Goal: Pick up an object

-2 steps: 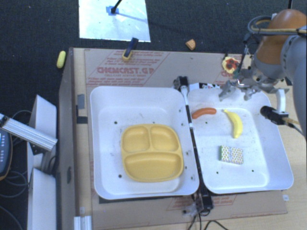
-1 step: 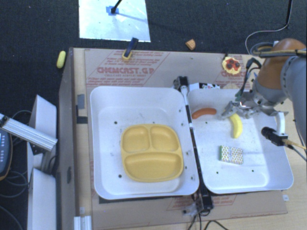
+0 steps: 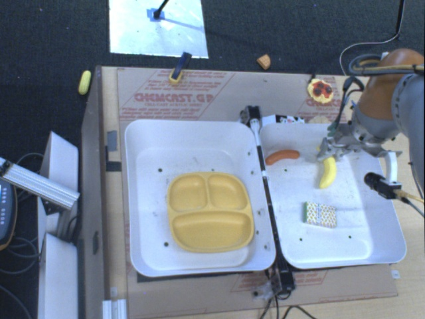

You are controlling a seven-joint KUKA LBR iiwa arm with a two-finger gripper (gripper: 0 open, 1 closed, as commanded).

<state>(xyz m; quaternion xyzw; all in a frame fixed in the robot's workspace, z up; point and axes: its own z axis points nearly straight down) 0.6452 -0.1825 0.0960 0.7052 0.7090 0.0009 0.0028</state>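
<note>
1. Currently the arm [image 3: 392,92] reaches over the right bin [image 3: 358,251], with the gripper [image 3: 330,153] low at the top end of the banana [image 3: 327,173].
2. Landmark: banana. It lies in the upper half of the right bin, long axis running up-down in the view, tilted slightly.
3. Sausage [image 3: 283,156] lies left of the banana, near but apart. Sponge [image 3: 321,214] lies below the banana, apart.
4. Left bin [image 3: 143,178] sits well left of the banana and holds a yellow tray [image 3: 210,211].
5. Claw state: cannot tell. The wrist hides the tips, and whether they touch the banana is not readable.
6. Step judged: final approach or grasp attempt on the banana; the banana rests on the bin floor, so no lift yet.
7. Next move calls for tips straddling the banana's narrow width, a firm close, then a straight lift.
8. Risk: a grip at the tapered end could slip off, or nudge the banana toward the sausage.
</note>
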